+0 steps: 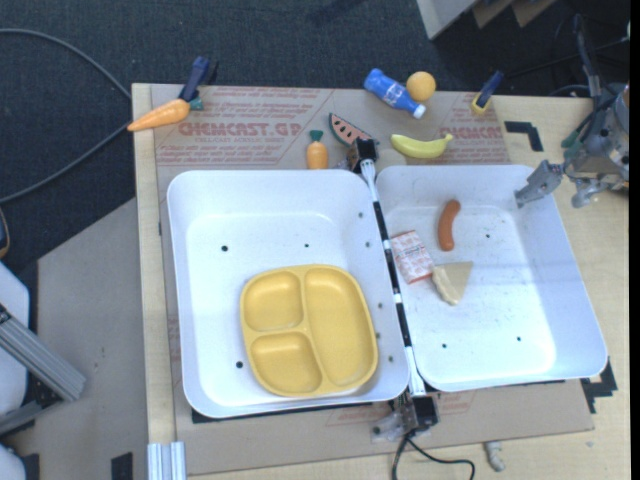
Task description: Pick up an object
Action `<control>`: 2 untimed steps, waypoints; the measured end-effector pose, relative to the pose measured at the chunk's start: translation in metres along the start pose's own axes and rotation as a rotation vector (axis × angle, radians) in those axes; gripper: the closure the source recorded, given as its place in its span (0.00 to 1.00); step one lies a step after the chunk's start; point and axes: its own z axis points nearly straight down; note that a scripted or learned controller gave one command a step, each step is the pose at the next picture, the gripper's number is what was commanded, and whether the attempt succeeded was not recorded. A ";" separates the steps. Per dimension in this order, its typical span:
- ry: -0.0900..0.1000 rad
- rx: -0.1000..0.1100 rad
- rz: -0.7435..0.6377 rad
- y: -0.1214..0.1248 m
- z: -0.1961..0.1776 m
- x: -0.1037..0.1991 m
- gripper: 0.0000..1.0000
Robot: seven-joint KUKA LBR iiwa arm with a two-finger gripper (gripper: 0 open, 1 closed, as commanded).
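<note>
The gripper (560, 173) sits at the right bin's (560, 298) far right corner, partly cut off; whether its fingers are spread or closed cannot be told, and nothing shows between them. A sausage (447, 225), packet (410, 256) and cheese wedge (452, 283) lie in that bin.

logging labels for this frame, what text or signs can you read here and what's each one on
"CHEMCAST GP": red print on the brown board behind the left bin.
More red print on the same board behind the right bin: partly hidden, unreadable.
Red and white packet in the right bin: print too small to read.
Blue bottle label: too blurred to read.
</note>
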 end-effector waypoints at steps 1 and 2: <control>0.001 -0.002 -0.001 0.048 0.019 0.097 0.00; 0.001 0.001 -0.001 0.059 0.147 0.104 0.00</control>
